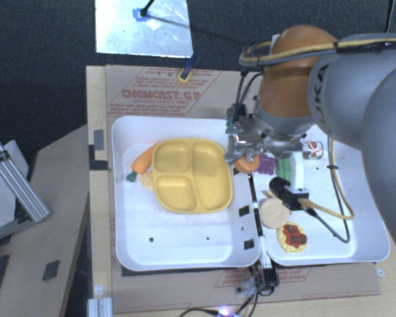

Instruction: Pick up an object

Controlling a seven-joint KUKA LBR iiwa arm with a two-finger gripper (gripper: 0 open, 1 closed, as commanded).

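Your gripper (245, 152) sits low over the divider between the two white bins, right above a small orange piece (247, 165); you cannot tell how wide it stands or whether it has hold of anything. In the left bin (178, 243) a yellow divided plate (190, 175) lies with a toy carrot (141, 160) touching its left edge. The right bin (356, 240) holds a tan disc (274, 212) and a small pizza toy (292, 237).

two white bins (185, 259), one yellow tray (188, 175), perhaps one carrot (143, 158)
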